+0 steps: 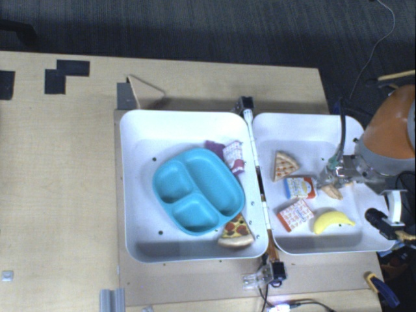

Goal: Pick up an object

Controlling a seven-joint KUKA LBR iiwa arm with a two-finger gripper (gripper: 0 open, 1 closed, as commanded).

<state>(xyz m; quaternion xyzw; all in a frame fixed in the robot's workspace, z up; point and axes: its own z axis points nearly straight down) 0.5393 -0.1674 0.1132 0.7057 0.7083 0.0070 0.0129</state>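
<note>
Dark carpet borders a pale wooden bench [58,194] bearing two white bins. Left bin [133,194]: blue divided plate [195,190], pizza slice [235,233]. Right bin [312,132]: pizza wedge [284,166], small carton [299,187], red packet [296,214], banana [333,222]. Pincer [335,174] is low beside the carton; whether spread or pressed together cannot be told. Step, judged: approach; next, a confirmed hold before lifting.

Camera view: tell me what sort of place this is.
Probably a robot lab test bench, not a kitchen. Two white bins, the left bin and the right bin, sit on a plywood bench holding toy food such as a pizza slice and a banana, with loose cables nearby.
</note>
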